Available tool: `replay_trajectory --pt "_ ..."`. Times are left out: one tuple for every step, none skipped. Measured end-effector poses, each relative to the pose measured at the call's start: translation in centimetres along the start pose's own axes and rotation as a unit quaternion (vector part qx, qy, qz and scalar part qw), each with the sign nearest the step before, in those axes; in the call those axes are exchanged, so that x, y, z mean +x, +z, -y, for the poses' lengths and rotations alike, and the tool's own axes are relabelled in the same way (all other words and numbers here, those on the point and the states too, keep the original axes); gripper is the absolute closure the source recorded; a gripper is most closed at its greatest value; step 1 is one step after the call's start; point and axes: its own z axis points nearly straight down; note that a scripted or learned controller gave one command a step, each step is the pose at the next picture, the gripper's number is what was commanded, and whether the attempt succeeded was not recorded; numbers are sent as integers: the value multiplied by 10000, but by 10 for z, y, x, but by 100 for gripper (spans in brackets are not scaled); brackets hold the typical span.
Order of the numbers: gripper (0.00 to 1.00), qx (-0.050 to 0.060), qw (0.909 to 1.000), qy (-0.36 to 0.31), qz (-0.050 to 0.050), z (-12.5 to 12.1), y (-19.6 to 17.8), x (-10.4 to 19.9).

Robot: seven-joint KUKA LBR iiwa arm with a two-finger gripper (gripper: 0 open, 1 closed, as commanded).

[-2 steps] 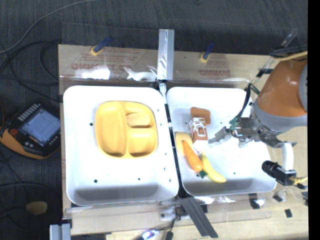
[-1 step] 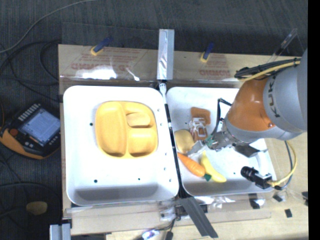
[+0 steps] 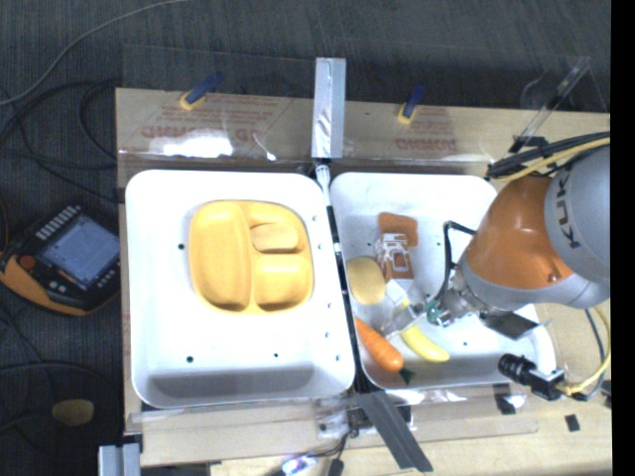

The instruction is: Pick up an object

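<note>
Banana lies in the right bin, lower centre-right of the frame, beside a carrot. Your gripper sits just above it, but you cannot tell its state from here; it looks unlifted, so the pick is probably still ahead.

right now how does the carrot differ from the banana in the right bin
The carrot is orange and tapered; the banana is pale yellow and gently curved. The carrot looks longer and lies against the bin's left wall, while the banana lies further right, just below the gripper. Both lie flat, slanting the same way, near the front of the right bin.
</note>
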Motion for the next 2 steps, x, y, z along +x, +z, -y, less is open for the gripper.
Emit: replay_trajectory --pt "100 0 10000 7 -9 0 -9 0" --pt "100 68 9893 1456 -24 -29 -151 50"
